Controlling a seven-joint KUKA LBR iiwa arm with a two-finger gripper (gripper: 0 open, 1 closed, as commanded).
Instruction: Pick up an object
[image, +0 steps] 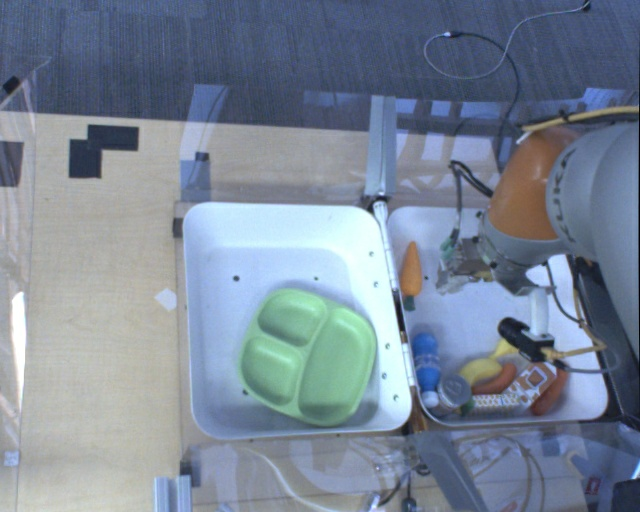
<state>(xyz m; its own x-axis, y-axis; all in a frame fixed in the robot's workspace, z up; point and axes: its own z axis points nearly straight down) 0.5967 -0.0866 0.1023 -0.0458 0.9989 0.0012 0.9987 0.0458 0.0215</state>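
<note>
One gripper (458, 268) hung low over the far half of the right bin (468, 325), on the grey arm with its orange band reaching in from the view's right; whether it was open or closed could not be told, and no object could be seen in it. Just beside it, toward the view's left, an orange carrot (411, 270) lay lengthwise along the bin's left wall. Nearer the camera, a small blue bottle (426, 360) sat against the same wall, with a round grey can (455, 392) just beside it in the near corner. A yellow fruit (497, 352), a red sausage (497, 379) and a red-and-white packet (530, 385) were crowded along the near edge, well apart from the gripper. Across the divider, a green divided plate (308, 355) rested tilted in the near part of the left bin (230, 250), both bins standing on the pale wooden bench (100, 300)
</note>
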